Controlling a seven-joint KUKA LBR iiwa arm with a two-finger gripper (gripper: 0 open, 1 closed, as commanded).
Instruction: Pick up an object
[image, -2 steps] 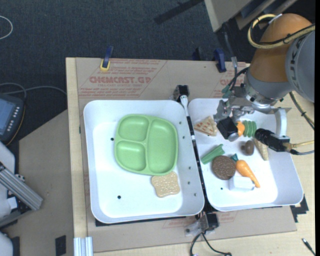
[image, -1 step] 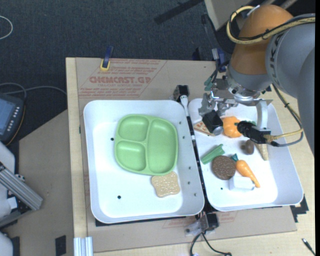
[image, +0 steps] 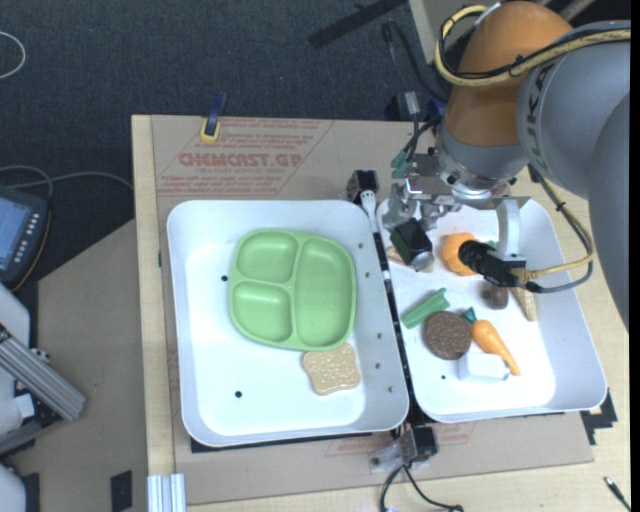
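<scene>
A: Nearest to the camera, what do you see?

B: Cables and a small connector (image: 415, 443) at the front edge of the counter (image: 250, 145), then the two white bins. Left bin (image: 200, 330) holds a green divided plate (image: 294, 288) and a piece of toast (image: 332, 369) just beside its lower edge.

A: And the things to pick?

B: They lie in the right bin (image: 570, 370): a brown round cookie (image: 447, 335), a carrot (image: 495, 345) touching a white block (image: 484, 368), a green stick (image: 424, 307) and an orange ball (image: 458, 252) at the back.

A: Where is the pincer (image: 412, 243)?

B: It hangs over the back left corner of the right bin, near the divider. I cannot tell if it is apart or together; nothing is visibly held.

A: How will the objects handle?

B: I judge they are light plastic toys, stiff and a little slippery. The carrot is best taken across its thick middle; the ball may roll away.

A: Surface and room?

B: The bin floor is smooth and shallow. Around them is cardboard on the counter, dark carpet behind, and a screen (image: 20, 235) at the left.
</scene>
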